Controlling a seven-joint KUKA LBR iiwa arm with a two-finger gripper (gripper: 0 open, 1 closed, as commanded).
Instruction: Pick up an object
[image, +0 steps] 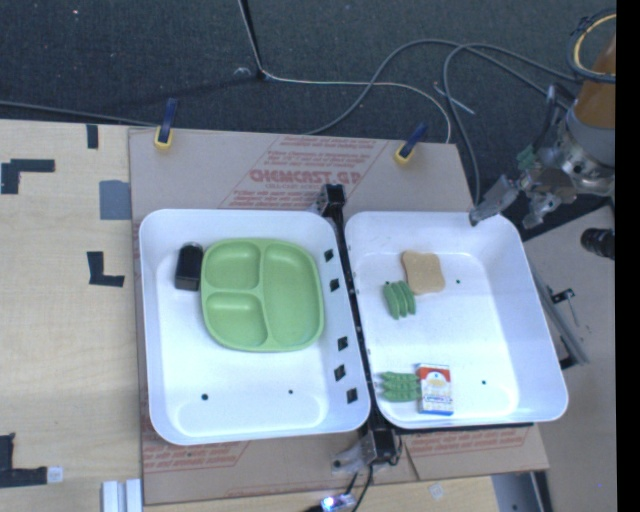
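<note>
Two white bins hold six items: one green tray, one black block, two green pieces, one tan piece, one small box. The hand hovers at the right bin's far corner, its opening impossible to tell.

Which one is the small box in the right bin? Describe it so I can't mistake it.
Look in the right bin, along its near edge. The small box lies there, touching a green pea pod on its left side. It alone is rectangular, with a red, white and blue printed face.
</note>
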